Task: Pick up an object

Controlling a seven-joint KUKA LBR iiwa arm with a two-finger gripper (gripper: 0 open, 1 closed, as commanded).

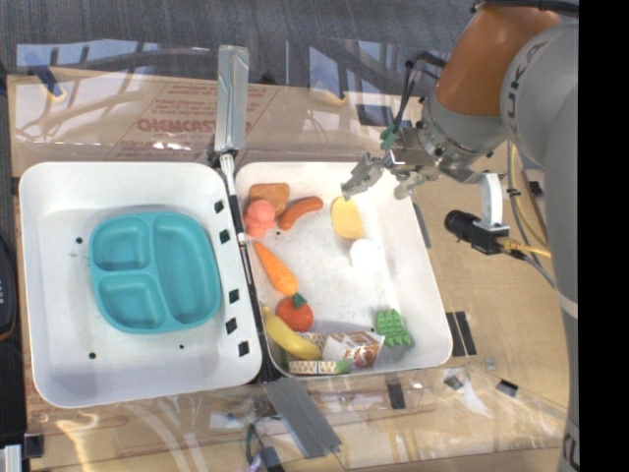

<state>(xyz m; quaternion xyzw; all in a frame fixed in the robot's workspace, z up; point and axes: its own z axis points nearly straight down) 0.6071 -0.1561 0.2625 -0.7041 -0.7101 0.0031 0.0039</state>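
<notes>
My gripper (381, 182) hangs open over the back edge of the right bin (425, 281), nothing between its fingers. Just below and left of it lies a pale yellow piece (346, 218), with a white egg (364, 254) in front of that. Along the bin's left side lie a brown bread piece (270, 196), a pink item (259, 216), a reddish sausage (300, 211), a carrot (277, 268), a tomato (295, 313) and a banana (290, 335). A green toy (393, 326) and a printed packet (349, 350) sit at the front.
The left bin (59, 195) holds a teal divided tray (154, 270). A grey metal bar (232, 96) stands at the back between the bins. A black fitting with a cable (477, 231) sits right of the right bin.
</notes>
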